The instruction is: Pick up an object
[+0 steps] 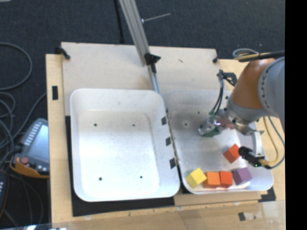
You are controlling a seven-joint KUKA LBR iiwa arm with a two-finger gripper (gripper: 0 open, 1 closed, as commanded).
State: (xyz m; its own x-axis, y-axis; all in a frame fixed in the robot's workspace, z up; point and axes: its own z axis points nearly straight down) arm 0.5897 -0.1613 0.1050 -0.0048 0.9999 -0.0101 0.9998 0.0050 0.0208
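Blocks sit in the right bin (189, 110): red-orange block (231, 153) at 4 o'clock, with yellow block (196, 177), two orange blocks (219, 178) and purple block (242, 175) rowed along 6 o'clock. Hand (209, 128) hovers near bin centre, at 10 o'clock from the red-orange block and apart from it; cannot tell whether it is open or closed. Left bin (79, 109) adjoins on the worktop (105, 66).

Both bins, left bin (120, 143) and right bin (192, 116), look like white plastic, matt, faintly speckled with dark flecks. Table (110, 63): pale, light-brown board, matt, wood-like. Slanted rail (135, 25) above it: bare metal, ribbed, dull sheen. Arm (261, 87): smooth grey casing with an orange band, slight gloss on the curve. Blocks along the right bin's near wall, yellow block (196, 177), orange blocks (219, 178), purple block (241, 176), look matt and foam-like. Floor (57, 13): dark, rough, carpet-like texture.
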